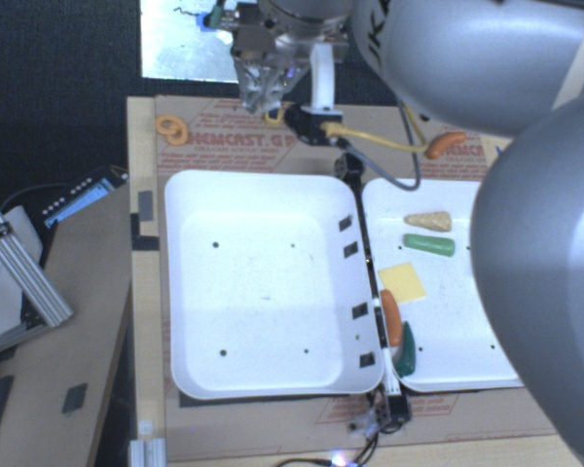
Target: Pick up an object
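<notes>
The hand (268, 90) hovers beyond the left white plastic bin (263, 285), grip state unclear; a descent here risks grasping nothing.

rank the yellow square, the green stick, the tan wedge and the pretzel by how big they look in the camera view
1. yellow square
2. green stick
3. tan wedge
4. pretzel
The stick and wedge look close in size, so that pair is unsure. The pretzel lies farther from the camera.
</notes>
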`<state>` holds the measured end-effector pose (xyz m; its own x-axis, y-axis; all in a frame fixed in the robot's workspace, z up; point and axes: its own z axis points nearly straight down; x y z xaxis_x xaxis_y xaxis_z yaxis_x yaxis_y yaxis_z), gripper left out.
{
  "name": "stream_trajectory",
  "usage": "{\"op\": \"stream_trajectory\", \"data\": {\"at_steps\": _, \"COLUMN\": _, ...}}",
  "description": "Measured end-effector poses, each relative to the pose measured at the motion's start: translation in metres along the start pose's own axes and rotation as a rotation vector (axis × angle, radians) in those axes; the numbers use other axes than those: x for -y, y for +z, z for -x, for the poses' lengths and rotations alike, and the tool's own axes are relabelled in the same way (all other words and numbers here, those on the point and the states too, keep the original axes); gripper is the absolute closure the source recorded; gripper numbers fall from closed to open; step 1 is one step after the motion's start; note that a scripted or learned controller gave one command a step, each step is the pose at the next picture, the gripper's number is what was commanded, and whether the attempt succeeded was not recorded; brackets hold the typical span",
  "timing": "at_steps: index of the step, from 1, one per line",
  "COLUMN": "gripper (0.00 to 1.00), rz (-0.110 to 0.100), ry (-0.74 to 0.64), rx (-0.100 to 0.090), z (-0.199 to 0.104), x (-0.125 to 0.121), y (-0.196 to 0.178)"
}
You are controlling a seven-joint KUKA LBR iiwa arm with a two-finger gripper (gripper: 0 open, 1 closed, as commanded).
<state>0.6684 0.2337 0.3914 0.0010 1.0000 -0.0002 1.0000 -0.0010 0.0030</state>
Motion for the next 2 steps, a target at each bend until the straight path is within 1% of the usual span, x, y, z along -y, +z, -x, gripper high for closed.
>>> {"op": "stream_trajectory", "data": {"at_steps": 1, "gripper": 1.0, "rz": -0.005, "ry": 0.003, "rx": 0.002, "z": 0.064, "x": 0.0, "y": 0.033}}
{"op": "stream_trajectory", "data": {"at_steps": 2, "gripper": 1.0, "rz": -0.005, "ry": 0.005, "rx": 0.003, "z": 0.131, "x": 0.0, "y": 0.076}}
